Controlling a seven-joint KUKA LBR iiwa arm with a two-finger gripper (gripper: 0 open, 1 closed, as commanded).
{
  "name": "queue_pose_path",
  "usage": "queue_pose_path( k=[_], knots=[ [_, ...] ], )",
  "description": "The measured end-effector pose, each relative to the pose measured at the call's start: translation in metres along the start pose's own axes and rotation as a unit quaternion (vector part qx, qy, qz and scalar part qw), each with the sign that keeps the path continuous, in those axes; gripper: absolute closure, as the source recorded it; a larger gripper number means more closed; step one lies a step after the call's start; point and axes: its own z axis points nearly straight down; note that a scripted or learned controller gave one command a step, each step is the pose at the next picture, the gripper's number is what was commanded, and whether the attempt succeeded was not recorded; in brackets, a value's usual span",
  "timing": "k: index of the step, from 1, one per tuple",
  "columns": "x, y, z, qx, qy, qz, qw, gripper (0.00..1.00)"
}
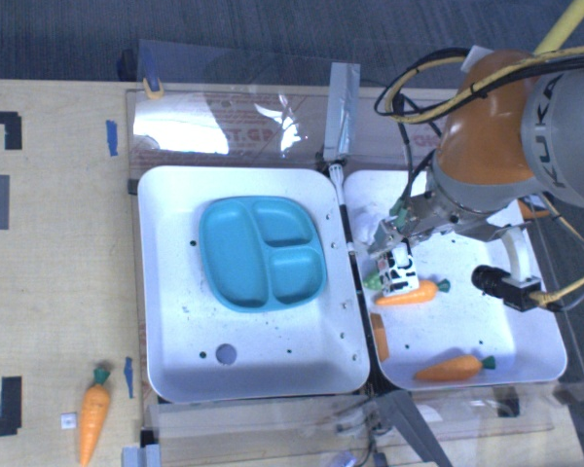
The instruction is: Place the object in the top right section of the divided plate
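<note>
Three carrots (407, 295) (two binned, one outside), one divided plate (263, 252).

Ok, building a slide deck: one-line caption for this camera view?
End effector poised over a toy carrot in the right bin; blue divided plate waits in the left bin.

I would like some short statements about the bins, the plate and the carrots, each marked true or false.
1. The blue divided plate lies in the left bin. True.
2. A carrot already lies on the plate. False: its sections hold nothing.
3. The gripper is over the right bin, just above a carrot. True.
4. The right bin holds only one carrot. False: a second carrot lies near its front edge, and a third orange piece lies by its left wall.
5. One carrot lies on the wooden bench, outside both bins. True.
</note>
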Motion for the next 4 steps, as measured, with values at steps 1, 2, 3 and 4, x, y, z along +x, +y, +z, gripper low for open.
queue_pose_path(
  k=[1, 2, 3, 4],
  knots=[
    [0.013, -0.034, -0.058, -0.003, -0.001, 0.083, 0.9966, 1.00],
    [0.087, -0.023, -0.028, 0.001, 0.000, -0.103, 0.9947, 1.00],
    [0.125, 0.004, -0.040, -0.002, -0.002, -0.222, 0.9750, 1.00],
    [0.124, 0.004, -0.041, -0.002, -0.002, -0.222, 0.9751, 0.00]
  ],
)
